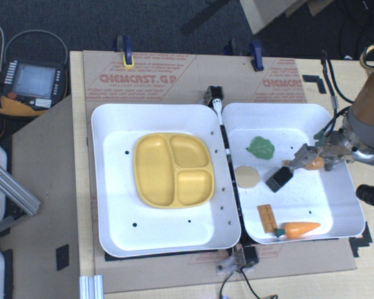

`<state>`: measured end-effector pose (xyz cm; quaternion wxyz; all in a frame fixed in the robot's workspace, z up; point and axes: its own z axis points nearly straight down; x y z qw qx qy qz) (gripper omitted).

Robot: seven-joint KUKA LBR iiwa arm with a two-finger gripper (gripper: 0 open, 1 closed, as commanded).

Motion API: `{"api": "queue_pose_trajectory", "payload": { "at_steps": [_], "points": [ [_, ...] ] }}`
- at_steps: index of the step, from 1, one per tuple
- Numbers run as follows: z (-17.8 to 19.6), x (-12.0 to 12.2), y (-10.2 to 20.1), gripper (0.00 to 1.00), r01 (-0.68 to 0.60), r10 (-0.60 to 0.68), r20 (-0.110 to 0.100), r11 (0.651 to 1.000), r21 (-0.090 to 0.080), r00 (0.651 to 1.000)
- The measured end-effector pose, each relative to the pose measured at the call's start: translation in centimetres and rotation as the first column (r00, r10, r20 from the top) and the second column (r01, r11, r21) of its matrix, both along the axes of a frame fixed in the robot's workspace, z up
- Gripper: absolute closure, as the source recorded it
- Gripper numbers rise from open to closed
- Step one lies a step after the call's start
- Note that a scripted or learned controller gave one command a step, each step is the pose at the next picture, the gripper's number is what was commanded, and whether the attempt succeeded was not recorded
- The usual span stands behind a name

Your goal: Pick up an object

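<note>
Light: bright, even, from overhead.
Shadows: soft, faint.
Glare: white bins (168, 238) slightly washed out.
Sharpness: slightly soft overall.

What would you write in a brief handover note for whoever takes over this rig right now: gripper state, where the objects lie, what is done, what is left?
Gripper: low over the right bin, near its right side; grip unclear.
Right bin holds: green piece, tan disc, black block, wooden block, carrot.
Left bin holds the yellow divided plate.
Done: arm is down among the objects.
Left: no confirmed grasp yet; secure one object and lift it.
</note>
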<state>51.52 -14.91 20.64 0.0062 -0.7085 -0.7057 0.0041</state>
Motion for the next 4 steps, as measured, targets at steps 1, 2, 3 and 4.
{"api": "queue_pose_trajectory", "payload": {
  "at_steps": [1,2,3,4],
  "points": [
    [0.7,0.3,0.0,0.00,-0.004,0.004,0.014,1.000,-0.003,1.000],
    [-5.0,1.1,0.5,0.00,-0.004,0.004,0.008,1.000,0.000,1.000],
    [-10.4,2.1,0.3,0.00,-0.005,0.005,0.014,1.000,0.005,1.000],
    [-11.5,2.8,0.7,0.00,-0.008,0.008,0.030,1.000,0.003,1.000]
  ]
}}
